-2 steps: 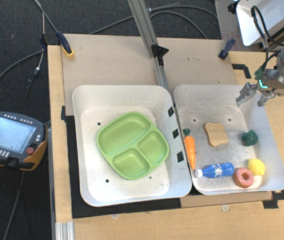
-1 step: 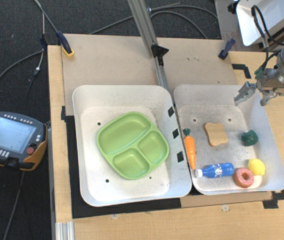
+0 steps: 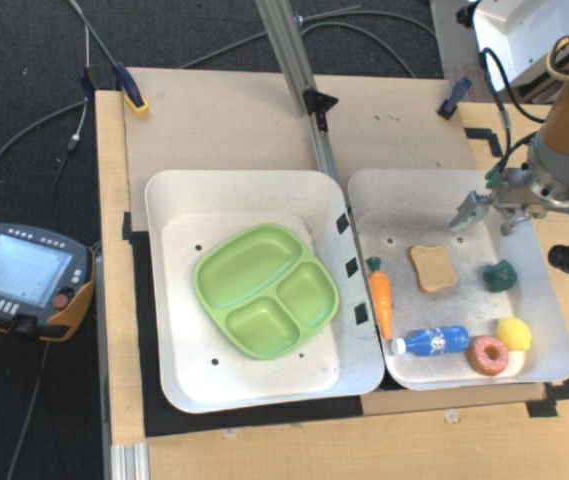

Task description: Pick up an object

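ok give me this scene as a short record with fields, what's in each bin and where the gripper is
left bin: shallow white bin holding a light green three-compartment plastic plate
right bin: shallow white bin holding an orange toy carrot, a tan toast slice, a dark green lumpy toy, a blue and white bottle lying on its side, a pink frosted doughnut and a yellow lemon
gripper: two-finger gripper over the right bin's far right part, holding nothing
gripper fingers: spread apart

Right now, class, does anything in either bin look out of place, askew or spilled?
Nothing is spilled. The green divided plate lies askew in the left bin; the carrot rests against the right bin's left wall.
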Available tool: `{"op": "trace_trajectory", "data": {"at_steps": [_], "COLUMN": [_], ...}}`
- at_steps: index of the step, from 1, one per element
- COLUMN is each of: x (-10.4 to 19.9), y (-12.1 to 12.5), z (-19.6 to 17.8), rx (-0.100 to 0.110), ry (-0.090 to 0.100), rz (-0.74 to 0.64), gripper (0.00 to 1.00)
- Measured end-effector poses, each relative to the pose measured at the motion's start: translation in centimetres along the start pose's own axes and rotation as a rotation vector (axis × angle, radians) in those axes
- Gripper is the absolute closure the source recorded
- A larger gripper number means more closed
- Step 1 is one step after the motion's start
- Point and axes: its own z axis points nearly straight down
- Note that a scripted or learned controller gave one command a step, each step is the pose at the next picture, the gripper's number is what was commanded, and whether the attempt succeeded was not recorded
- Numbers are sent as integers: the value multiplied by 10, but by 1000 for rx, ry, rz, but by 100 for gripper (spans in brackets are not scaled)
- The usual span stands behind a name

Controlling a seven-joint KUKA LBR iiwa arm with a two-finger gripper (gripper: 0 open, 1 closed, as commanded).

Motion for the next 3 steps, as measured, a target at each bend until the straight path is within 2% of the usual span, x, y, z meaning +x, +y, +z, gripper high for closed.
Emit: {"op": "trace_trajectory", "data": {"at_steps": [2,3], "x": [9,9], "y": [0,4], "z": [83,67], "rx": [-9,-20], "ry": [0,-2], "rz": [0,-1], "gripper": [0,100]}}
